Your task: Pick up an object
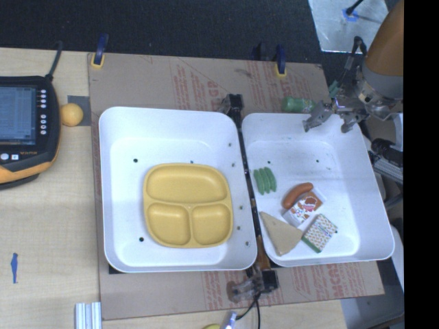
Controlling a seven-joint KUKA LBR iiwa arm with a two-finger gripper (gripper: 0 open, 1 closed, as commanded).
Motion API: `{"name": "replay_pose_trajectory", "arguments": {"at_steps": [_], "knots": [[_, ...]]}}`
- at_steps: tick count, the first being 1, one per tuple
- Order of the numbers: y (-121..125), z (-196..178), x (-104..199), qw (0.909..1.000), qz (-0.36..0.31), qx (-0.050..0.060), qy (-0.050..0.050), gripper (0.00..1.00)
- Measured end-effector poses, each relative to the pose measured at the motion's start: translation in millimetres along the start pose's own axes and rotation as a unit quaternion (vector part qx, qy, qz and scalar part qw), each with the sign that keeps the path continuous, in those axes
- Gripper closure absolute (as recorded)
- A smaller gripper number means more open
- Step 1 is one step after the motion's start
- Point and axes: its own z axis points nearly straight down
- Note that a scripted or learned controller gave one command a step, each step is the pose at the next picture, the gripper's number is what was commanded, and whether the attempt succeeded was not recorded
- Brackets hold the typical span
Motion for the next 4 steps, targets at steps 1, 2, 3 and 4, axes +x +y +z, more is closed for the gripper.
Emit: {"name": "replay_pose_trajectory", "arguments": {"at_steps": [1, 2, 3, 4], "knots": [[-65, 82, 24, 1.0, 0.001, 0.0, 0.0, 0.0], [-114, 92, 51, 1.0, 0.001, -0.001, 0.0, 0.0], [-114, 82, 50, 1.0, -0.001, 0.0, -0.001, 1.0], [-114, 82, 50, 1.0, -0.001, 0.0, -0.001, 0.0]]}}
